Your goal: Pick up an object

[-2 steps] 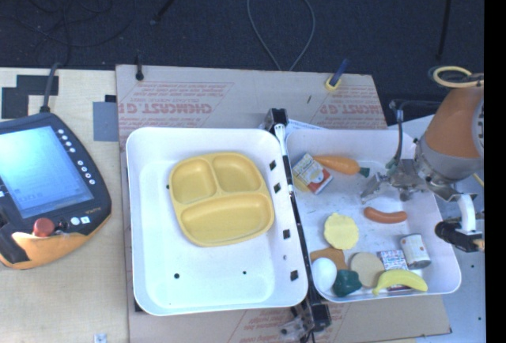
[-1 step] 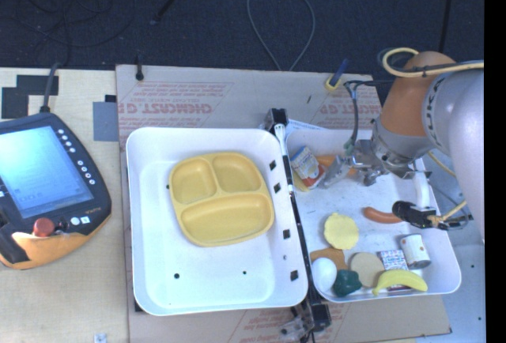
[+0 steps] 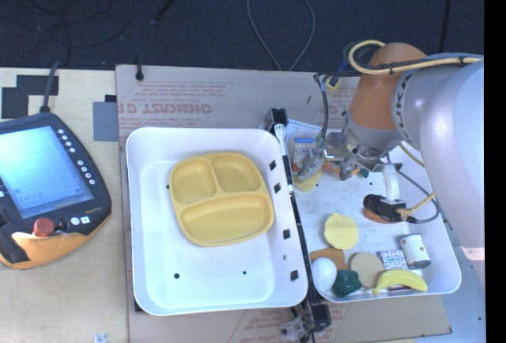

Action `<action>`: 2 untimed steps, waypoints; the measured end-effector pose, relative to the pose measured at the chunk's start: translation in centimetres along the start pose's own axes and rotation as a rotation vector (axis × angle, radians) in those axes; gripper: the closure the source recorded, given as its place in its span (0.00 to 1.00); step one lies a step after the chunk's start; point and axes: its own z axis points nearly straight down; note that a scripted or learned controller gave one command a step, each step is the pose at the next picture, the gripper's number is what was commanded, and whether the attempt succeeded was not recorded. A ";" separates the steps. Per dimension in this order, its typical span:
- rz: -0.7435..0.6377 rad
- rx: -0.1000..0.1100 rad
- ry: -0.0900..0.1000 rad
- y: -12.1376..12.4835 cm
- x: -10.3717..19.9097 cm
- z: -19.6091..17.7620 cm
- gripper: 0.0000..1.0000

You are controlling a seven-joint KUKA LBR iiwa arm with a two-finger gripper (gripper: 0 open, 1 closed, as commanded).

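Objects lay loose in the right bin [image 3: 443, 286]: a banana [image 3: 399, 281], a yellow disc [image 3: 341, 231] and a small can [image 3: 414, 250]. The gripper [image 3: 349, 165] hung over that bin's far end; its grip could not be made out. Nothing looked lifted yet.

A yellow 3-compartment tray [image 3: 221, 197] lies in the left bin [image 3: 150, 270]; a teach pendant [image 3: 46, 179] rests beside it.

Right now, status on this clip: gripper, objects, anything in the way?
Gripper low at the right bin's far left corner, grasp unconfirmed. Banana, yellow disc, white egg loose at the near end. Left bin holds a yellow divided plate.
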 end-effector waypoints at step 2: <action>0.002 -0.011 0.001 -9.6 -2.6 0.5 0.00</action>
